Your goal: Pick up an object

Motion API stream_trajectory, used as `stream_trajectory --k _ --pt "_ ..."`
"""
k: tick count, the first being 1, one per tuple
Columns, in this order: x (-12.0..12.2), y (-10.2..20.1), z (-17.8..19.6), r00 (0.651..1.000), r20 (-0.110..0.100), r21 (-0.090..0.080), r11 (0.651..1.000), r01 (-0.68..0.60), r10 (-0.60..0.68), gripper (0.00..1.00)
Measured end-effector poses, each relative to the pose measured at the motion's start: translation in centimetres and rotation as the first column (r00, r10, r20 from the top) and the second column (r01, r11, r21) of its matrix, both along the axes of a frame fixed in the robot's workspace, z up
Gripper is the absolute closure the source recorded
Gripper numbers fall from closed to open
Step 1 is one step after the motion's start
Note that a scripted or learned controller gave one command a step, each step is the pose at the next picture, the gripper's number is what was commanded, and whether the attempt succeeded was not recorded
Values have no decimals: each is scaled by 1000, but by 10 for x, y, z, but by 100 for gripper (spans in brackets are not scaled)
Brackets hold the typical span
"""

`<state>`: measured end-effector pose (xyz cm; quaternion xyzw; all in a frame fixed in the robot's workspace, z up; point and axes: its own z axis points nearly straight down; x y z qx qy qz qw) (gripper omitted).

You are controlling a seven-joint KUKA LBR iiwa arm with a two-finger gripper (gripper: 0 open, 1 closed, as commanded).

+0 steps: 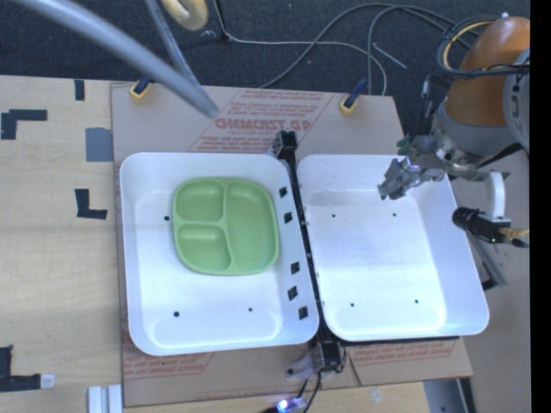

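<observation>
Green tray [227, 225] fills left bin [138, 256]; end effector [394, 185] state unclear; cardboard [258, 119] lettering perhaps "CHEMCAST"

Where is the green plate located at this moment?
In the camera view, the green plate lies flat in the left bin, in its upper middle part, near the divider between the bins. The gripper is apart, over the right bin.

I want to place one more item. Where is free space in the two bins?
The right bin has bare floor below the pincer. In the left bin, the green tray crowds the middle, leaving a strip along the near rim.
</observation>
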<state>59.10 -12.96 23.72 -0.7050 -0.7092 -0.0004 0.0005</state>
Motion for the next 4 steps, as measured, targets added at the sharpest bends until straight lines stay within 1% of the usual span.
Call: stream_trajectory --k 1,2,3,4 --pt "18 57 -7 1000 -1 0 1000 -1 1 100" --pt "25 113 -19 1000 -2 0 1000 0 0 100" --pt "22 167 -14 1000 -2 0 1000 -1 1 100" --pt "25 212 -15 1000 -1 0 1000 0 0 100"
